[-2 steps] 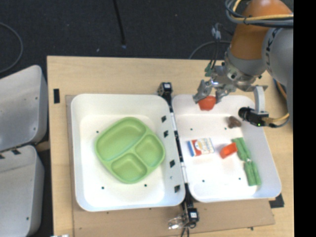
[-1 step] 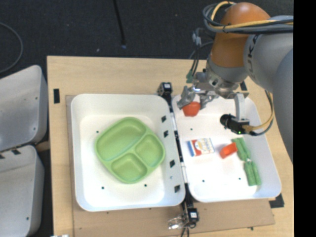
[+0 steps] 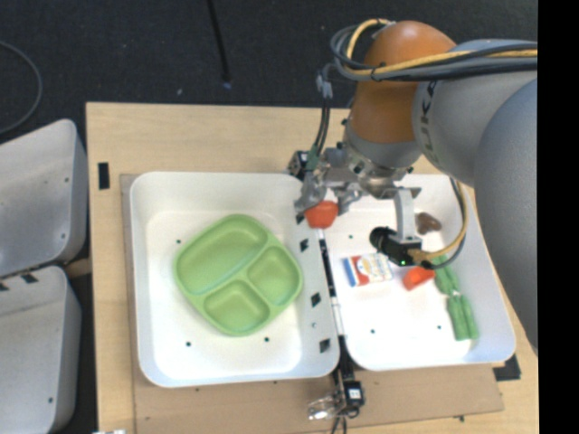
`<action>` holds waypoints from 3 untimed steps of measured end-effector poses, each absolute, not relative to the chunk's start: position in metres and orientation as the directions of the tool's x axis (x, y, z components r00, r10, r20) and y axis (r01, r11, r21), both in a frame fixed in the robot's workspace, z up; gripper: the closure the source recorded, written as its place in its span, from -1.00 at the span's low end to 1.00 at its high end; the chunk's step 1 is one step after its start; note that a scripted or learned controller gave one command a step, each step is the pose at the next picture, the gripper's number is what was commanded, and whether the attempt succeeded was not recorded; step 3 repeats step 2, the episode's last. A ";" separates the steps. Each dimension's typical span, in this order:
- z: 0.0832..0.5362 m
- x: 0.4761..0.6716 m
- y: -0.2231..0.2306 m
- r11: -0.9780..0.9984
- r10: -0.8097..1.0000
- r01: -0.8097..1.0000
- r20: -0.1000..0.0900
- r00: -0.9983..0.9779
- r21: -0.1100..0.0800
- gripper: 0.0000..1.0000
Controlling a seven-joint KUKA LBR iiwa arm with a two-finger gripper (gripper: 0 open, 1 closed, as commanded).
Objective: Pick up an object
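Arm (image 3: 425, 107) reaches in low over the bins' divider, jaws (image 3: 320, 208) closed on a small red-orange object (image 3: 320, 213). Left bin (image 3: 149, 242): green divided plate (image 3: 238, 273). Right bin (image 3: 407, 342): card (image 3: 366, 269), green sticks (image 3: 457, 306), orange piece (image 3: 416, 278).

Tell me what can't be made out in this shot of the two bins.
- End effector: the wrist above blocks its fingers, so whether it grips the small red object is unclear.
- Right bin: its back portion is hidden under the arm.
- Small card: print too small to read.
- Brown and white items: partly behind a cable, too blurred to identify.
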State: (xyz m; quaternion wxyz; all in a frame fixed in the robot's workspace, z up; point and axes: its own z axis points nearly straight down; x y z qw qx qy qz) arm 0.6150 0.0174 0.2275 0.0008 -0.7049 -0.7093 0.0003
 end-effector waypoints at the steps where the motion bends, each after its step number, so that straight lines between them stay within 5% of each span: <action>1: 0.225 0.589 0.065 0.007 1.000 1.000 0.002 -0.007 -0.002 1.00; 2: 0.225 0.590 0.062 0.001 1.000 1.000 0.000 -0.001 0.000 -1.00; 3: 0.225 0.590 0.062 0.001 1.000 1.000 0.000 -0.001 0.000 -1.00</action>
